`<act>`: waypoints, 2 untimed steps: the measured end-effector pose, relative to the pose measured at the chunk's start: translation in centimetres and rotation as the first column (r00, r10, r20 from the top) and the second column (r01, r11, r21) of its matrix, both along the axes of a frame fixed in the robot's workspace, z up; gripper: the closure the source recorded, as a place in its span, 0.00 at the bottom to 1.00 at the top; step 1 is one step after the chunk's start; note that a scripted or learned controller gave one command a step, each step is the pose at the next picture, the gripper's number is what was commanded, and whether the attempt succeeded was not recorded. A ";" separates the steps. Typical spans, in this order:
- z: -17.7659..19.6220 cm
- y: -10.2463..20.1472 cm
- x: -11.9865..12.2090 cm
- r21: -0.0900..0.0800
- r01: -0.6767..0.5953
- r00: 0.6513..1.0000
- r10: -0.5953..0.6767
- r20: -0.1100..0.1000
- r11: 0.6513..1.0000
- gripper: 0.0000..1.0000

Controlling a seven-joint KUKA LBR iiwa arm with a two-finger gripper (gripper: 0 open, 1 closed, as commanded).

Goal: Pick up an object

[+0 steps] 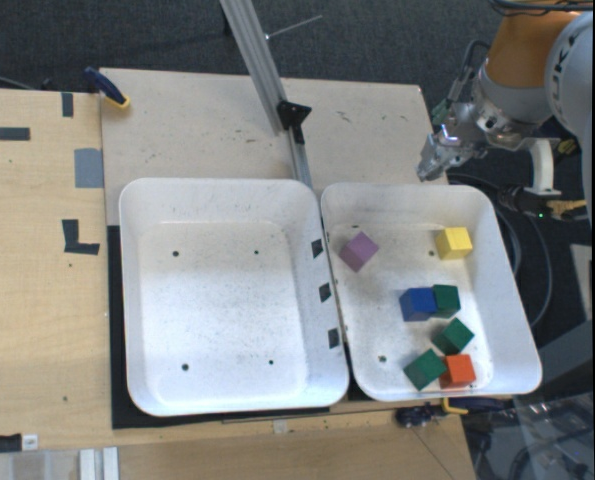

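Blocks lie in the right bin (pixel 497 238), apart from the left bin (pixel 137 268) beside it: a purple block (pixel 357 251) nearest the divider, a blue block (pixel 416 304) touching a green block (pixel 446 299), more green ones and an orange block (pixel 459 370) near the front, a yellow block (pixel 454 242) at the back. The gripper (pixel 433 161) hangs beyond the right bin's far rim; whether its jaws are apart cannot be told.

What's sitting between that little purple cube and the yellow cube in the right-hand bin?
Nothing. In the camera view, only bare, speckled white bin floor runs from the purple cube to the yellow cube. The blue cube sits lower, off that line.
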State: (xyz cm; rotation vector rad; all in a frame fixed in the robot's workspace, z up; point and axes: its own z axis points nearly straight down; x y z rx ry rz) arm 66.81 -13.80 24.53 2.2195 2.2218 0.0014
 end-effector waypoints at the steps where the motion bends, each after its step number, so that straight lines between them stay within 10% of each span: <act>1: -1.3 5.1 -2.0 0.001 -0.004 1.000 0.004 -0.004 1.000 1.00; 2: -2.1 9.3 -4.7 0.002 -0.003 1.000 0.003 -0.005 1.000 1.00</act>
